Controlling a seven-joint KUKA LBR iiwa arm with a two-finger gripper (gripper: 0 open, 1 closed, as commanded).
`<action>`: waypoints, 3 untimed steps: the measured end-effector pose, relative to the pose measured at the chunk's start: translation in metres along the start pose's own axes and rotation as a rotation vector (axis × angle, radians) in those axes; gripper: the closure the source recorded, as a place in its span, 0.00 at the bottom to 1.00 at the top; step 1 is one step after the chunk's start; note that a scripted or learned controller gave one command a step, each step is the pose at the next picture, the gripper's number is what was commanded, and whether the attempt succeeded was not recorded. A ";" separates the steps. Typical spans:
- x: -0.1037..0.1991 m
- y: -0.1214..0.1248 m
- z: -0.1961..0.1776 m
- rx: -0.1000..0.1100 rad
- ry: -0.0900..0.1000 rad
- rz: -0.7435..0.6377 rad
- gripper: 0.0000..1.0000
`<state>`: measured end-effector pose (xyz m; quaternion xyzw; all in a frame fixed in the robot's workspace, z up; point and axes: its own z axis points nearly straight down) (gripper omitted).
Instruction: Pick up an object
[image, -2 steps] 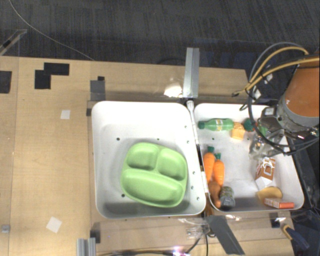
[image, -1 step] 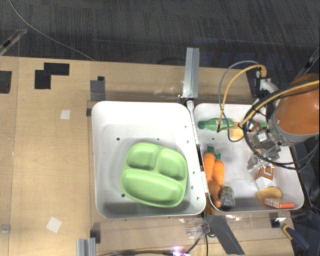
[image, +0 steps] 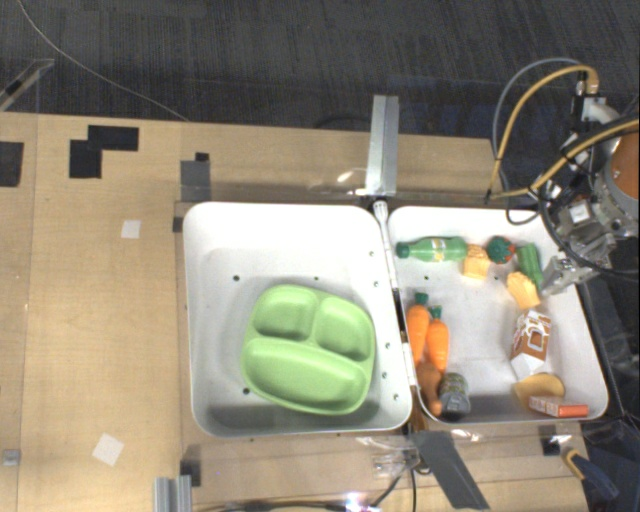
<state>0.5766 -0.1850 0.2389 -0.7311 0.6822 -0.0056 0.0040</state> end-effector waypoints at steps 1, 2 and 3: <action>0.014 -0.070 -0.033 -0.002 -0.004 0.130 1.00; 0.013 -0.072 -0.046 0.006 -0.007 0.132 1.00; -0.060 -0.079 -0.047 -0.004 -0.005 0.295 1.00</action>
